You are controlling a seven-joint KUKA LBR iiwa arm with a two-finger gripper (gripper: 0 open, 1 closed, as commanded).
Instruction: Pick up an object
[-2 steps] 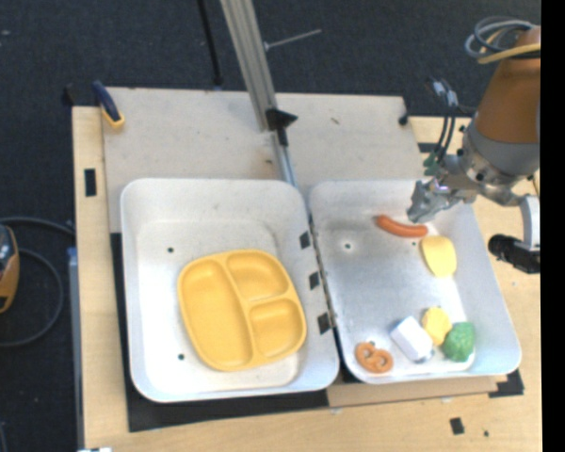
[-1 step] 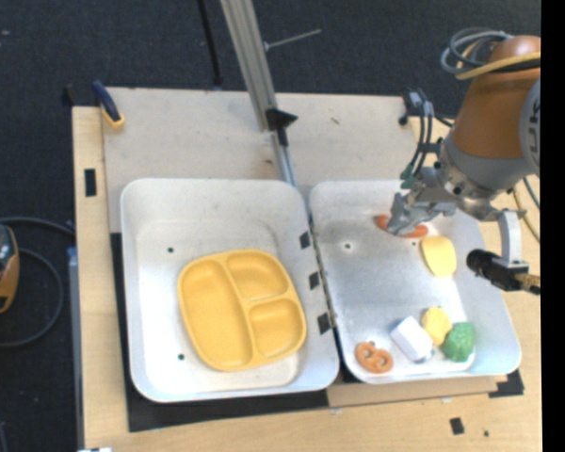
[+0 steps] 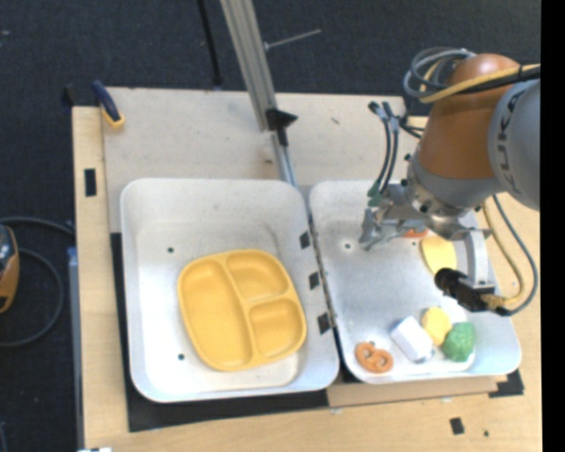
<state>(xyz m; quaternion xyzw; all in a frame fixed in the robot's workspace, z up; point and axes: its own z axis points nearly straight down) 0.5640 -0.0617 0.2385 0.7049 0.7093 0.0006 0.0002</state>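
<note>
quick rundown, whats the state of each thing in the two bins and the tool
yellow divided plate: flat in the left bin, compartments bare
orange pretzel: lying at the right bin's front edge
white block: lying beside the pretzel
yellow piece: touching the white block
green piece: in the front right corner
pale yellow piece: partly under the arm
tool: low over the right bin, nothing seen in it

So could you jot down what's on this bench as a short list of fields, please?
left bin: yellow plastic divided plate
right bin: orange pretzel-shaped toy, white block, small yellow object, green leafy toy, pale yellow piece
arm: grey with orange band, over right bin
tool: above bare bin floor, far from the toys
</note>
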